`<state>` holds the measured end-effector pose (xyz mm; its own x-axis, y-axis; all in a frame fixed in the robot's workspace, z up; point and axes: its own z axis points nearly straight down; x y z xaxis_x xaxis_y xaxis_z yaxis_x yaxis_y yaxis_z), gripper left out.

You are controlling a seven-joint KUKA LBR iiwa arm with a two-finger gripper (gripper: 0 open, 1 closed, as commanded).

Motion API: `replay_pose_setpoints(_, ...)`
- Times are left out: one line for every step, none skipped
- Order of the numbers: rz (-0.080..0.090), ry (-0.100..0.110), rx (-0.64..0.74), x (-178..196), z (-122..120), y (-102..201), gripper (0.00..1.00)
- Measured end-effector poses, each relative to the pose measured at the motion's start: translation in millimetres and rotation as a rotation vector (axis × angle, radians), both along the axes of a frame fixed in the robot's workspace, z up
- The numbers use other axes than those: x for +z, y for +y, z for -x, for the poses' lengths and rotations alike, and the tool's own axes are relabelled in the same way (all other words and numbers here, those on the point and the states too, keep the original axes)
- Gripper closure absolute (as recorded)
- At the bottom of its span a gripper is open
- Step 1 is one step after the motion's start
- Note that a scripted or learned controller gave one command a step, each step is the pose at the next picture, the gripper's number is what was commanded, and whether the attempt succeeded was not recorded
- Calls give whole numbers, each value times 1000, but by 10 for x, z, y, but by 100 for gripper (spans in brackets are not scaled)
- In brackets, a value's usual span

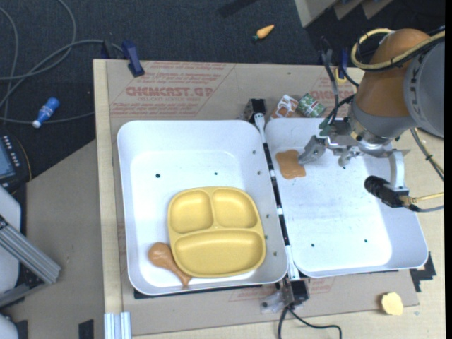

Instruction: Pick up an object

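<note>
A flat brown piece [289, 164] lies in the right bin [339, 249], near its back left corner and close to the divider. My gripper [328, 153] hangs over the back of that bin, just right of the brown piece. Its fingers [311, 149] are spread open and nothing sits between them; the left finger's tip is next to the piece's right edge. In the left bin [141, 154] rests a yellow divided plate [215, 232], with a tan drumstick-shaped toy [167, 258] against its lower left side.
A black cylindrical part with a cable [383, 190] juts over the right bin's right side. Crumpled wrappers [300, 106] lie behind the bins. A yellow lump [390, 303] sits on the bench at front right. A blue clamp [132, 58] grips the board's back left.
</note>
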<state>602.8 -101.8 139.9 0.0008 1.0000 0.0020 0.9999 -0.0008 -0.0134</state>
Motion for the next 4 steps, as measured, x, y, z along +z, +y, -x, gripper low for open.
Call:
replay_pose_setpoints(2, -14, 2, -586, -359, 58, 0)
replay_pose_setpoints(7, -18, -4, -544, -645, -736, 0)
replay_pose_setpoints(-1, -9, 5, -548, -212, 58, 0)
replay_pose_setpoints(1, -16, 1, -439, -237, 22, 100)
